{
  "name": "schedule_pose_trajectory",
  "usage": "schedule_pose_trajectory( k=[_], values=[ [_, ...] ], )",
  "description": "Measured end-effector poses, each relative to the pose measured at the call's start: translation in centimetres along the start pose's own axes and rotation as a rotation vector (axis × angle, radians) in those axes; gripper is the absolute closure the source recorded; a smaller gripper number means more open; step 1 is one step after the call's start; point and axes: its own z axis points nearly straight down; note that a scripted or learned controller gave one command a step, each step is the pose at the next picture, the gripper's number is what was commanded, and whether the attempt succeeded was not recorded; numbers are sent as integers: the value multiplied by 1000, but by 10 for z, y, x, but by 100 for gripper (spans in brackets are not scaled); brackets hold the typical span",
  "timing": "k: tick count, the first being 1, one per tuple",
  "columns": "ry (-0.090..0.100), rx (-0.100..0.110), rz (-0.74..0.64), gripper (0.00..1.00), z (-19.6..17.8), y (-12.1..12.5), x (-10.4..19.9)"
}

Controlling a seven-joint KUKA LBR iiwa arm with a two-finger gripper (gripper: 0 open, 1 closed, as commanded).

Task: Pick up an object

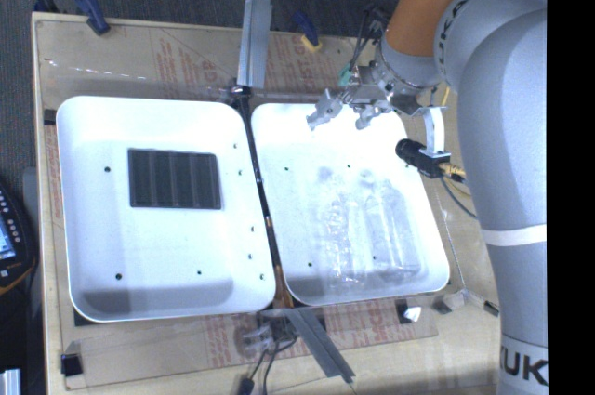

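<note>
Open jaws above right bin [279, 198] rim, clear bottles [367, 226] below

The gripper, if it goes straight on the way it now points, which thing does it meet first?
The gripper hangs over the far edge of the right bin, fingers pointing down. Going straight down, it probably meets bare bin floor first. The clear plastic object lies nearer the camera, apparently out of that line, though depth is unclear.
</note>
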Motion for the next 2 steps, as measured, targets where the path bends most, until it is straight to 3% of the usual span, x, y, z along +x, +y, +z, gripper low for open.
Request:
schedule_pose_trajectory(
  k=[1, 2],
  values=[
    [-1, -4, 240, 0, -35, -7, -39],
    [0, 0, 295, 0, 47, 0, -31]
  ],
)
